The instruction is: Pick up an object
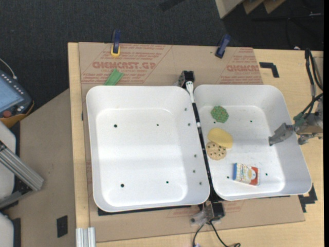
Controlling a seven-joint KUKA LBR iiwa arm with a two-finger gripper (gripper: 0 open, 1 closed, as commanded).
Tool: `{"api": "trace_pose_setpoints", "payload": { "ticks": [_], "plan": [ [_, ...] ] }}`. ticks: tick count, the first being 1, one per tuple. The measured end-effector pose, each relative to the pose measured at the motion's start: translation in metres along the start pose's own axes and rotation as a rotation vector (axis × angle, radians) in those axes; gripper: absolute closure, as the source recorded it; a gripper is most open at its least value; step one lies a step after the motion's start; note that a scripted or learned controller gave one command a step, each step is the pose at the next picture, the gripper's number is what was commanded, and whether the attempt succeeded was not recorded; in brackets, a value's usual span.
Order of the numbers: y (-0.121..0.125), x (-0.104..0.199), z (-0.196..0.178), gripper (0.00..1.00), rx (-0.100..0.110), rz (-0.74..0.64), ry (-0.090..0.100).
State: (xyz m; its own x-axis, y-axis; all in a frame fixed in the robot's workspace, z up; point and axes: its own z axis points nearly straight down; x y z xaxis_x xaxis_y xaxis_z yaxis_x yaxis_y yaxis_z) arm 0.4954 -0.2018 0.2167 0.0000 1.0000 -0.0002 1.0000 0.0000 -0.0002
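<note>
Gripper [280,135] at right bin's [267,94] right edge; finger state cannot be told. Left of it: yellow object [220,137], cookie [216,151], green ball [220,113]; small carton [245,174] below-left.

Two bins sit side by side on the worktop [154,60]. The right bin [272,99] holds a sprig [220,113], behind a lump [220,137], a biscuit [216,151] and, rightward, a carton [245,174].

Bright even overhead light; mild glare on white bins [139,99]; soft shadows; slight overall softness.
</note>
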Motion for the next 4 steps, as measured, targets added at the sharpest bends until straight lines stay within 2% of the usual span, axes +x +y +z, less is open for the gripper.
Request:
{"api": "trace_pose_setpoints", "payload": {
  "ticks": [1, 2, 3, 4],
  "plan": [
    [0.024, -0.024, -0.199, 0.00, -0.022, -0.002, -0.010],
    [-0.017, -0.008, -0.297, 0.00, -0.015, -0.001, -0.006],
    [-0.016, -0.008, -0.289, 0.00, -0.002, -0.001, -0.001],
    [-0.016, -0.008, -0.289, 0.00, -0.002, -0.001, -0.002]
  ]
}}
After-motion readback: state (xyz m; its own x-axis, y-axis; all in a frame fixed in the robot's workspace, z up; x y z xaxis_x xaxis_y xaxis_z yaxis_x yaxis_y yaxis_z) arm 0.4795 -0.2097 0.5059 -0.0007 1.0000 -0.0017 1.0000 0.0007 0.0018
